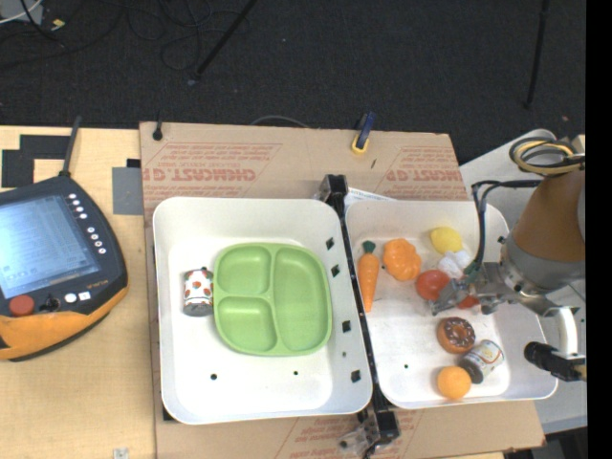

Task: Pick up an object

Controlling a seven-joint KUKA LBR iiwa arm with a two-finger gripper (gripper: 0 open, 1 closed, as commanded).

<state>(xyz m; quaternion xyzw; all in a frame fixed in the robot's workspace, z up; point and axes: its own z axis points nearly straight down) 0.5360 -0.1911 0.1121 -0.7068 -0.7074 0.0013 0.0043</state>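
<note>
Hand (pixel 457 297) sits low in the right bin (pixel 406 390), reaching in from 3 o'clock; grey wrist with orange band (pixel 555 220) behind it at the bin's right wall. Finger state: cannot tell, the dark tooling blurs against the toys.

Nearest candidate: red tomato (pixel 431 283), touching or just beside the hand at its 10 o'clock. Not visibly between the fingers. A small red piece (pixel 468 302) shows right at the hand; what it is cannot be told.

Others in the right bin, working outward:
- chocolate donut (pixel 456 334), just beside the hand at 6 o'clock
- small can with printed label (pixel 483 358), on its side, at 5 o'clock, near the donut
- orange fruit (pixel 453 382), at 6 o'clock, near the front wall, just beside the can
- orange pepper (pixel 402 258), at 10 o'clock, beyond the tomato
- yellow lemon (pixel 445 239), at 12 o'clock, near the back wall
- carrot (pixel 368 273), at 9 o'clock, lying along the left wall

Open floor in the right bin: front-left area, between the carrot and the donut.

Left bin (pixel 191 390): green divided plate (pixel 272 298) in the middle, spotted cup (pixel 197 292) on its side touching the plate's left edge. Bare floor along the front and back.

Tabletop at far left: teach pendant (pixel 53 256), well apart from both bins.
</note>
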